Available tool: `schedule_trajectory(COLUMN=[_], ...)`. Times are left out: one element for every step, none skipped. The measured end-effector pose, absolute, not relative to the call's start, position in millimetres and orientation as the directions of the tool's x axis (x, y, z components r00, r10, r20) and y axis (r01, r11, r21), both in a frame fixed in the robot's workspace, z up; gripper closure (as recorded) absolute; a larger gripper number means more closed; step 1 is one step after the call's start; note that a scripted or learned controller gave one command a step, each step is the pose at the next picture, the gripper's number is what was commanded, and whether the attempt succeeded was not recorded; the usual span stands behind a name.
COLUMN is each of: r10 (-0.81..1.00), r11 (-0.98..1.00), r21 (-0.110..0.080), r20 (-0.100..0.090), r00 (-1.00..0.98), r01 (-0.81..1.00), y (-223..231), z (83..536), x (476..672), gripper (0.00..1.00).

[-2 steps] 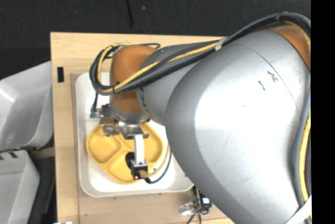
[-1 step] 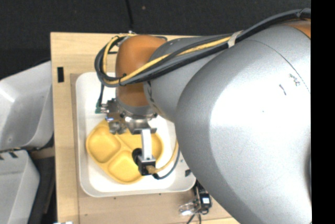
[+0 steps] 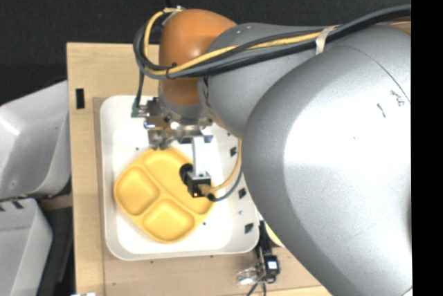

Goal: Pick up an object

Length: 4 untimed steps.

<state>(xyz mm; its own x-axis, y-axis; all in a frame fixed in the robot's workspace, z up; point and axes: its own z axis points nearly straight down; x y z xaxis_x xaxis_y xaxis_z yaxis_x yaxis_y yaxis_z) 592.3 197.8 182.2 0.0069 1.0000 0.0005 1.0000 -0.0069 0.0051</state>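
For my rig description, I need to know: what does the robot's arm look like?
The arm has a big, smooth, rounded grey shell with a few small dark markings. Above the wrist sits a rounded orange band. A bundle of black and yellow cables runs along the arm, bound by a pale tie.

The grey arm [image 3: 332, 149] reaches in from the right, its broad link looming close to the camera. At its far end the orange band [image 3: 188, 45] curves over above the wrist. Beneath it the gripper [image 3: 168, 130] points straight down, low.
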Motion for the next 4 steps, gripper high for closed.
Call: schedule_trajectory(r10=[1.0, 1.0, 1.0, 1.0], r11=[-0.001, -0.001, 0.005, -0.002], r21=[-0.003, -0.003, 0.009, 0.001], r20=[-0.002, -0.003, 0.004, -0.004], r00=[0.001, 0.001, -0.005, 0.002], r01=[1.0, 1.0, 1.0, 1.0], y=[202, 210, 222, 214], z=[198, 252, 361, 253], x=[582.3, 571.5, 550.9, 666.9], gripper=[1.0, 1.0, 1.0, 1.0])
